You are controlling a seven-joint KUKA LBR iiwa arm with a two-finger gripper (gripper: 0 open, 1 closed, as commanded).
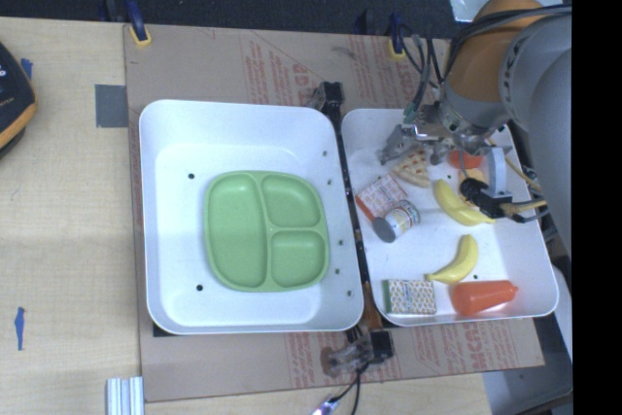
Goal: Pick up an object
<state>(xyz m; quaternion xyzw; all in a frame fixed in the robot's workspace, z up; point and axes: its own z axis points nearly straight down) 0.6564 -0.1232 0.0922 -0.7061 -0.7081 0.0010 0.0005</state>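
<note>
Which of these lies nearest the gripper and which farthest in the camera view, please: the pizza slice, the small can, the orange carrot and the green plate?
From the gripper:
1. Pizza slice, just below it in the right bin.
2. Small can, mid-bin, lower left.
3. Orange carrot, at the right bin's bottom edge.
4. Green plate, in the left bin.

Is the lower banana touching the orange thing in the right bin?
Apart: the camera view shows white bin floor between the lower banana and the orange thing.

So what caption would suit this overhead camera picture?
Robot arm's gripper reaching into the right bin of toy food, beside a green divided plate.
</note>
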